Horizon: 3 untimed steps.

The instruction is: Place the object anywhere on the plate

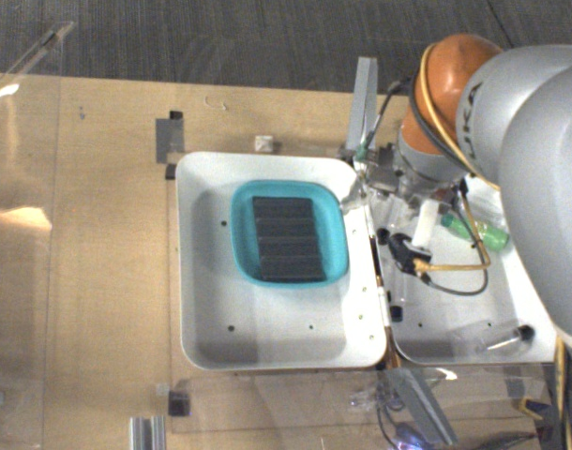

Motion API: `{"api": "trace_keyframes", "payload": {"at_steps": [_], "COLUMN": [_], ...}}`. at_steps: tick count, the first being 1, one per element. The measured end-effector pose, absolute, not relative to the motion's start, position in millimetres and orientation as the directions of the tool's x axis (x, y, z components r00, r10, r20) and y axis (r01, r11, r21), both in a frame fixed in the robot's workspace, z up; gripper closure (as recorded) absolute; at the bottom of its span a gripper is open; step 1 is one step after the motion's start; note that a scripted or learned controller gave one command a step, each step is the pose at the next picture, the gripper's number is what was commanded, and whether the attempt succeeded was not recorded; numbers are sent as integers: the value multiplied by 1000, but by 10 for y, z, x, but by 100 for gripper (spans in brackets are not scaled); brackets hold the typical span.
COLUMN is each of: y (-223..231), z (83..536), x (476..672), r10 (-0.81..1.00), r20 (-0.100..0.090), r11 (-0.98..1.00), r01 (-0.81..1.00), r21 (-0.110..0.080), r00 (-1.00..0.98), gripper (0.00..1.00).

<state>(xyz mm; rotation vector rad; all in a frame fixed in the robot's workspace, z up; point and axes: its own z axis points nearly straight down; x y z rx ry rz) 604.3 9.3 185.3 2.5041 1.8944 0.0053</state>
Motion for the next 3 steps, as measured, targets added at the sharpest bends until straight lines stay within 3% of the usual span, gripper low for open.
{"api": "trace_keyframes", "payload": {"at_steps": [1,2,3], "y": [92,814,1036], "z": [1853,2039,2330], "x": [6043,5904,5746], "r10": [962,957,942], "r20": [2,2,3], "r11": [-272,-292,-336], "r01": [962,957,942], "r21": [3,3,4], "r00": [272,292,336], "gripper": [0,0,0]}}
